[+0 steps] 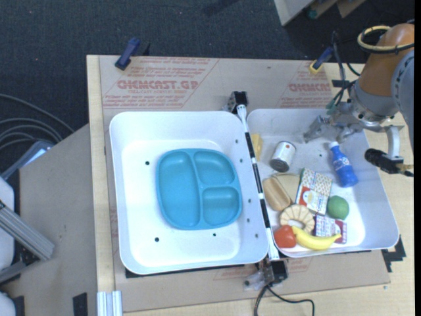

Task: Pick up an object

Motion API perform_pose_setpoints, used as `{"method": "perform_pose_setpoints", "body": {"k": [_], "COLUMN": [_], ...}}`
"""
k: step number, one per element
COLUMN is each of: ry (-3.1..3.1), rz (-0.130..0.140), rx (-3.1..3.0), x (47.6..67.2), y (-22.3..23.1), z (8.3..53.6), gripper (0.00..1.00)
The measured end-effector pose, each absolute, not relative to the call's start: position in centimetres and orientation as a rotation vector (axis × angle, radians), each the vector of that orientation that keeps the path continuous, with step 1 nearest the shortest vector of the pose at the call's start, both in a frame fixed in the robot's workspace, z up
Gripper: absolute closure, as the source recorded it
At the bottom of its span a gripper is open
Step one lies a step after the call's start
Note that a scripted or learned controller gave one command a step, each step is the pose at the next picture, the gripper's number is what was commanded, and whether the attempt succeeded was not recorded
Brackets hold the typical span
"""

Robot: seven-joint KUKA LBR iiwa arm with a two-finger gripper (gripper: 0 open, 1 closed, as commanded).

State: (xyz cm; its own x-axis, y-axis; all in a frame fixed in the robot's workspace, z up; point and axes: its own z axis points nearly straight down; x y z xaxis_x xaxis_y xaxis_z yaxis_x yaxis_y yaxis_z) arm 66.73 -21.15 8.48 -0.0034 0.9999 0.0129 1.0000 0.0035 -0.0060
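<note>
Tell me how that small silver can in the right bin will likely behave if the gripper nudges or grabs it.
The can lies on its side on the right bin floor, so a nudge would probably roll it. Its smooth round wall may slip between fingers. With the hot dog bun and blue bottle nearby, it might bump them.

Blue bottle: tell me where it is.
The blue bottle lies in the right bin, toward its far right side, above the green fruit.
</note>
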Motion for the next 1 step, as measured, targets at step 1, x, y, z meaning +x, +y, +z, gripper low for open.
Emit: {"method": "perform_pose_setpoints", "body": {"k": [1], "ry": [-2.225], "rz": [-0.003], "rx": [-2.217], "x": [66.79], "y": [-21.52], "z": [9.58], "gripper": [1.00]}}
